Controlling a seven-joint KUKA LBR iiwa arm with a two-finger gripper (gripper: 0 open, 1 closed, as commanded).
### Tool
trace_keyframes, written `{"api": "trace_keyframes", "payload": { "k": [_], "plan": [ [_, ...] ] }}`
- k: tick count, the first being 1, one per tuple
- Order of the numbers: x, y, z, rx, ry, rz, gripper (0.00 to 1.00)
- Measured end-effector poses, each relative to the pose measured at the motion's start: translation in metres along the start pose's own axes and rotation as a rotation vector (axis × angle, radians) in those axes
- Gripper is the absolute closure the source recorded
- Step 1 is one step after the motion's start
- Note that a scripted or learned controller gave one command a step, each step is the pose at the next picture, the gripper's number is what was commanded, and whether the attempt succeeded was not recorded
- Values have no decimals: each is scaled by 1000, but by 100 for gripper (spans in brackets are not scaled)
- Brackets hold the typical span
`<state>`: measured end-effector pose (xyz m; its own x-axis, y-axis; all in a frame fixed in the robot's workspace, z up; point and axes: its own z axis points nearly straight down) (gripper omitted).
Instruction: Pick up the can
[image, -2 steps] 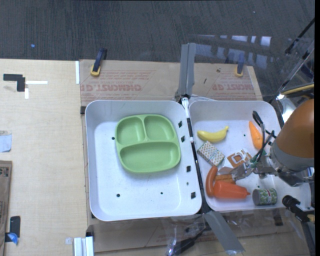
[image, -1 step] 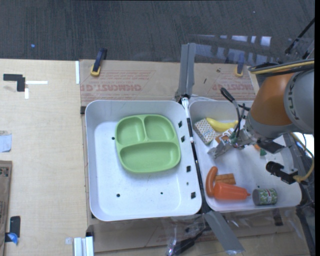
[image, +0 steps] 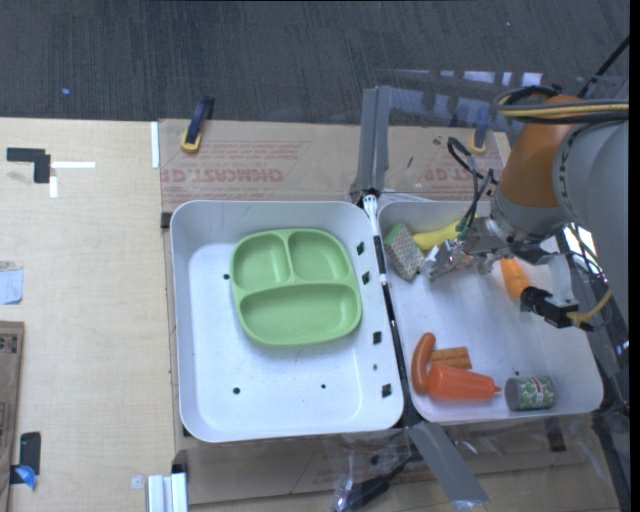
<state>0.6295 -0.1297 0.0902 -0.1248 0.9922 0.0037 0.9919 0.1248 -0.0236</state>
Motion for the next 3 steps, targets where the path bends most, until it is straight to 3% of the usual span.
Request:
{"api": "trace_keyframes", "payload": {
  "k": [1, 2, 3],
  "plan": [
    [-16, 24, -6, -3, 7, 430, 0],
    [-15, 22, -12, 10, 7, 430, 100],
    [-49, -25, -1, -23, 0, 430, 100]
  ]
}}
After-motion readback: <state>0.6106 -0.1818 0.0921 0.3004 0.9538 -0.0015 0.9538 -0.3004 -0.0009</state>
